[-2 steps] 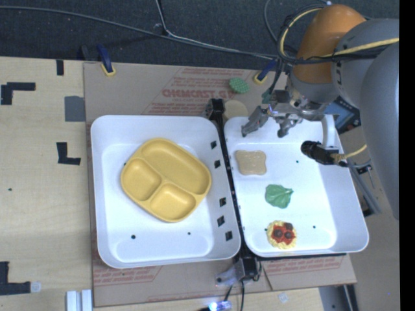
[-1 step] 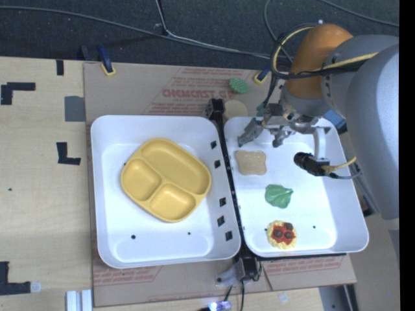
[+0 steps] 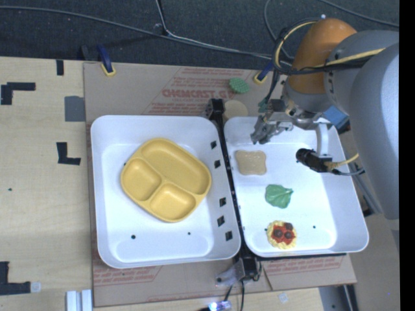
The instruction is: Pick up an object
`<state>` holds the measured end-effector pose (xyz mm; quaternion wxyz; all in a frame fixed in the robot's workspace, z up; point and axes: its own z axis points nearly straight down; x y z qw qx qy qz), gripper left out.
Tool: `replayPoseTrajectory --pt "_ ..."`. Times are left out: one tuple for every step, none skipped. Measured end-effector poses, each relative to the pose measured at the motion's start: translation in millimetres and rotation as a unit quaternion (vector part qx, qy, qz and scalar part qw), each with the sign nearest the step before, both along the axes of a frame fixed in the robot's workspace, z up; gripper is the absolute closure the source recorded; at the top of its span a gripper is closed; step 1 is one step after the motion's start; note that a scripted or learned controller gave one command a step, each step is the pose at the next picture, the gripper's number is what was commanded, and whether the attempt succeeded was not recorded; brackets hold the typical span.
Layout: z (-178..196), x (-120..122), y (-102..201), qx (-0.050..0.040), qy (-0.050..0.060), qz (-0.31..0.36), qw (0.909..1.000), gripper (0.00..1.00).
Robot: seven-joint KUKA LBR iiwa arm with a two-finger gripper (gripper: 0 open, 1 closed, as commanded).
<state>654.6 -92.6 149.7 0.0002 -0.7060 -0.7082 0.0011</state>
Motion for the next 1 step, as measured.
replayPoseTrajectory --pt "58.9 -7.2 3.3 0.0004 -0.002 -0.001 1.0000 1.00"
